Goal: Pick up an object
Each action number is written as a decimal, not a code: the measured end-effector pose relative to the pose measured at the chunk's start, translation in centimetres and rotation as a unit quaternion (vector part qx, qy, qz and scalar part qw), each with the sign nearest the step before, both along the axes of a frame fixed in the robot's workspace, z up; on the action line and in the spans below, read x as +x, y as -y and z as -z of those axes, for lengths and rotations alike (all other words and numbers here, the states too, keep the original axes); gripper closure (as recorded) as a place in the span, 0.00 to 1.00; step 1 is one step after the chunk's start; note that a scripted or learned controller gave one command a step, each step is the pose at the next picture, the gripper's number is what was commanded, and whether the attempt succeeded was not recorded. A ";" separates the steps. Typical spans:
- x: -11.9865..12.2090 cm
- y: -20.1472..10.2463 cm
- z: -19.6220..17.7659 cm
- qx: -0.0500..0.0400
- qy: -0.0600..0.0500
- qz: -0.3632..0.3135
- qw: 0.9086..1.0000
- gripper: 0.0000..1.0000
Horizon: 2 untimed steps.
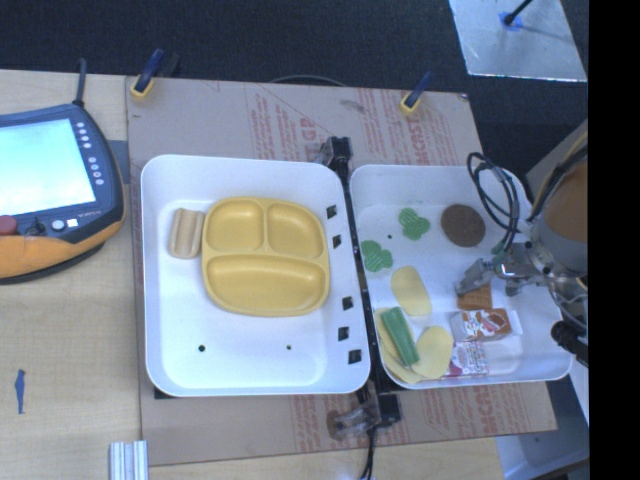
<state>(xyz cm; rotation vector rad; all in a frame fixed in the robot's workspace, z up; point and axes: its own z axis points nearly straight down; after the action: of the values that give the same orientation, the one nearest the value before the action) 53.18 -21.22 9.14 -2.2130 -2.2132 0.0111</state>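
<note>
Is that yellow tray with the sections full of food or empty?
Empty. All three sections of the yellow tray show bare yellow plastic. It lies flat in the left bin, with a tan piece beside it.

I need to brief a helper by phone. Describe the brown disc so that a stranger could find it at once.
Start at the right white bin, the one without the yellow tray. Look to its far edge, beside the black cables, where the brown disc lies flat just right of a green leaf-shaped piece. It is the one dark, round thing among pale yellow and green pieces.
</note>
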 end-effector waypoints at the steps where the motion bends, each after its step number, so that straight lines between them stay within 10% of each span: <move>1: 0.7 0.1 -1.2 -0.003 0.006 -0.002 1.000 1.00; 2: 0.3 0.0 -10.8 -0.003 0.009 -0.002 1.000 1.00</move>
<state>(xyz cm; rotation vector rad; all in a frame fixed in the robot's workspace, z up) 53.46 -21.26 19.91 -2.2208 -2.2295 -0.0028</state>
